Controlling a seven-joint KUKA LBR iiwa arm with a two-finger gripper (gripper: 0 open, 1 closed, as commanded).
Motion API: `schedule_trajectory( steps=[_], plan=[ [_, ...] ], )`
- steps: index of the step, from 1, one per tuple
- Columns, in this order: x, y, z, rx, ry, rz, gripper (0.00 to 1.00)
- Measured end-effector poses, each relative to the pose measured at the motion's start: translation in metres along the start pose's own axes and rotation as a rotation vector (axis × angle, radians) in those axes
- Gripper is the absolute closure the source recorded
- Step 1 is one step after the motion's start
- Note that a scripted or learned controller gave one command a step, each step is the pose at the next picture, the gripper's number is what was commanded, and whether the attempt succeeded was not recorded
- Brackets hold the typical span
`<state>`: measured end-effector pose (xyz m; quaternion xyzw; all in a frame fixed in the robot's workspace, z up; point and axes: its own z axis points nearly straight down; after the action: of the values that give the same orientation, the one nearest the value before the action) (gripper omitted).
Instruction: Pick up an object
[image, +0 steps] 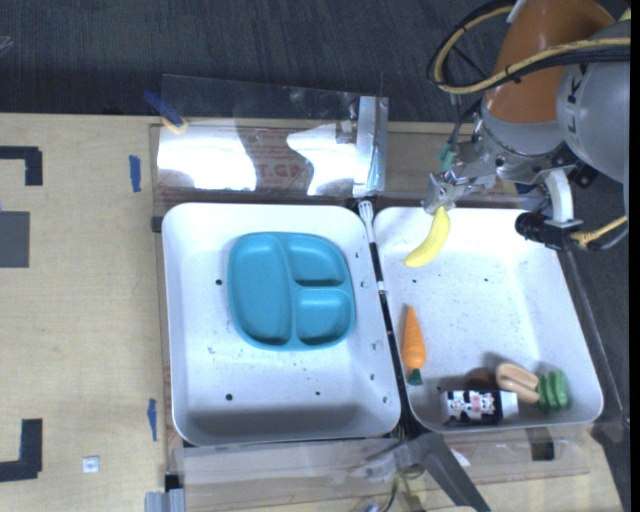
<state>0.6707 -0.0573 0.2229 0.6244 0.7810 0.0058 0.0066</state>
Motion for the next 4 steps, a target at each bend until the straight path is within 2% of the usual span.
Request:
schedule_trajectory(
  steps=[1,2,3,4],
  plan=[
    [-0.006,-0.006,0.038,0.019,0.005,-0.114,1.00],
    [-0.006,-0.006,0.037,0.017,0.004,-0.114,0.00],
    [-0.043,-0.087,0.127,0.013,0.001,0.018,0.00],
    [-0.044,-0.087,0.117,0.010,0.000,0.022,1.00]
  ],
)
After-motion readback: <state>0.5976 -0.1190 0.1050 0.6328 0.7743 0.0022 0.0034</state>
